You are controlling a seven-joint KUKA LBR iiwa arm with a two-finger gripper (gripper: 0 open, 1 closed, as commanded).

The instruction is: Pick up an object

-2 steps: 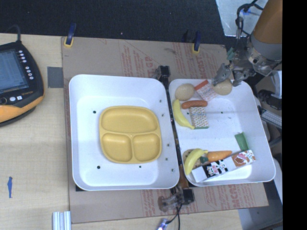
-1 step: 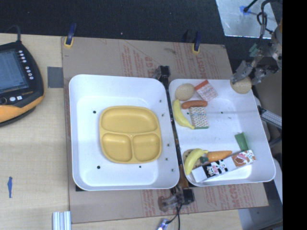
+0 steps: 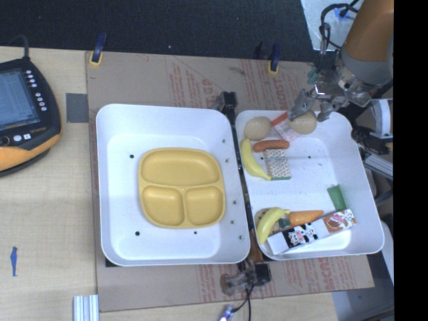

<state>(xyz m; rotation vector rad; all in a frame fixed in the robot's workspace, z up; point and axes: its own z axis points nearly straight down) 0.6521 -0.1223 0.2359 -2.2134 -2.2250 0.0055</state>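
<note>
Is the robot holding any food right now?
It cannot be told. The tool hangs right above a potato at the bin's far edge.

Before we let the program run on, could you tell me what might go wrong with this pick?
The gripper hovers at the right bin's far rim, over a potato; round and close to the wall, it may roll or slip away. A second potato, a sausage and a banana crowd nearby, so a slightly off descent could knock them or strike the rim.
</note>
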